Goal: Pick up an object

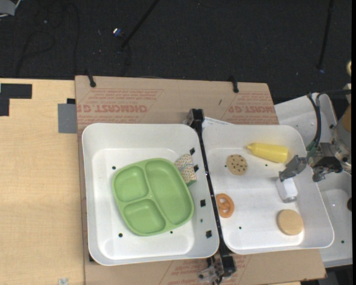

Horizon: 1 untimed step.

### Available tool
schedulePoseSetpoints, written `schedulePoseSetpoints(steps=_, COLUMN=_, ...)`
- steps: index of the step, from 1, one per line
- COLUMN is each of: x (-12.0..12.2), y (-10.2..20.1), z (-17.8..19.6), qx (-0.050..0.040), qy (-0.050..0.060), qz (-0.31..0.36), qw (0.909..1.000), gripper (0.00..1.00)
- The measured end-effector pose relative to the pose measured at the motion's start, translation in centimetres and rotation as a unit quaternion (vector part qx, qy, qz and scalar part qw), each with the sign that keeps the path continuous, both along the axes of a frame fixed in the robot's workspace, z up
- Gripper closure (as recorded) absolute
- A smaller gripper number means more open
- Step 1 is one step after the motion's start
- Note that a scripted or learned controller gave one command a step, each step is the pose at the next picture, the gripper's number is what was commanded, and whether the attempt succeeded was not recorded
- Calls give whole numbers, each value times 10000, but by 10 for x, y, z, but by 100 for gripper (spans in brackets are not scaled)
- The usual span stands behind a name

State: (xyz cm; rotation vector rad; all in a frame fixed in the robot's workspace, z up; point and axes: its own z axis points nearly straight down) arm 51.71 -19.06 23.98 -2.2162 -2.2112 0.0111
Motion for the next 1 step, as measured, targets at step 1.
schedulePoseSetpoints(steps=1, x=2, y=0, z=6, qx=-15, qy=-57, qz=14, qw=10000, gripper=0)
